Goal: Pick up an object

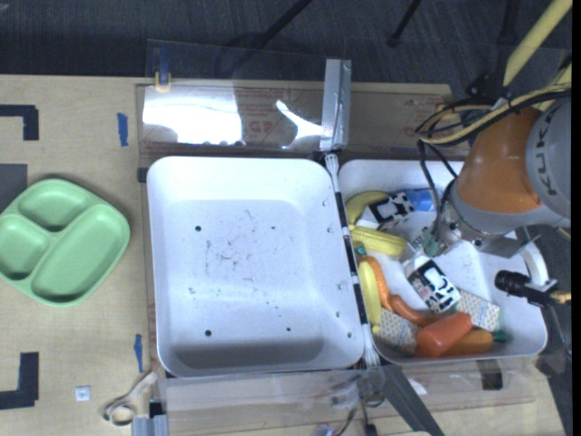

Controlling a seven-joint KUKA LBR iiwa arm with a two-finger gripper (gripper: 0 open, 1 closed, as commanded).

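Note:
The right bin holds a heap of objects: a yellow banana, an orange carrot-like piece, a red-orange block, a black-and-white patterned item, a second such item and a small blue object. The grey arm with its orange band comes in from the right and hangs over this bin. My gripper points down into the heap, just above the black-and-white item and right of the banana. The wrist hides its tips.
The left bin stands beside the right one, with a thin divider between them. A green compartment plate lies on the wooden bench at far left. A clear panel stands behind the bins. Cables hang near the arm at upper right.

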